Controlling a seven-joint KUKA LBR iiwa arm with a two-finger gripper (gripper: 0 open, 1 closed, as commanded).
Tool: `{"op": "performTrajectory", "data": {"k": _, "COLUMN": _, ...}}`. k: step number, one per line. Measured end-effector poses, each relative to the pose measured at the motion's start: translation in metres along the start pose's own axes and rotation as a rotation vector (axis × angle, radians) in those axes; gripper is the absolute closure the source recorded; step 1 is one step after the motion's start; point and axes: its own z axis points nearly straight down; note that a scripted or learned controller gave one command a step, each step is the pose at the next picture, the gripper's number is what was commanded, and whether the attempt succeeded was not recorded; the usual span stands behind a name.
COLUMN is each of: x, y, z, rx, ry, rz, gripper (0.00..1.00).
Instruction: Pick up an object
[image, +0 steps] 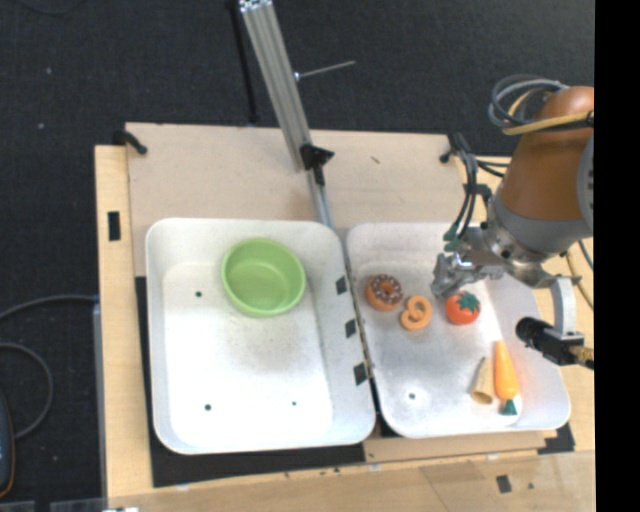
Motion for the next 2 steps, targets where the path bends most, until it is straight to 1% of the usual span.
{"op": "performTrajectory", "data": {"k": 1, "x": 0.056, "y": -0.006, "z": -0.007, "rx": 0.001, "ry": 0.001, "rz": 0.000, "gripper": 1.00}}
{"op": "performTrajectory", "data": {"k": 2, "x": 0.113, "y": -0.019, "z": -0.002, "rx": 0.001, "ry": -0.002, "rz": 0.006, "gripper": 1.00}}
